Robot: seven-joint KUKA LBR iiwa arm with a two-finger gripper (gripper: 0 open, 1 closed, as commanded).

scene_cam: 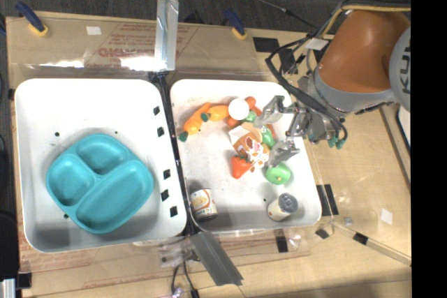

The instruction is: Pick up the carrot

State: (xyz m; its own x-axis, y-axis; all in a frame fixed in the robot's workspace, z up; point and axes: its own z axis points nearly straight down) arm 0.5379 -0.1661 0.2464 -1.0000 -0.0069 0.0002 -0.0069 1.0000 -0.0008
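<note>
- Grey arm (349, 91) with broad, rounded orange band (363, 52) above wrist.
- Black cables (290, 59) looped beside wrist.
- Metallic silver claw (278, 128); small teal fittings (338, 143) near wrist.

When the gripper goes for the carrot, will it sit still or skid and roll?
The carrot looks smooth, rounded and tapered, so it may roll or slip from a pinch. It seems to be stiff toy plastic, probably light. Lying near the bin wall, it could skid against it.

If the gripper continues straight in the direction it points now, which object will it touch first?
The gripper points left into the right bin. The first thing in that line looks like the small printed carton, right at its fingertips. The carrot lies farther left and slightly higher. Depth is unclear from this slanted view.
</note>
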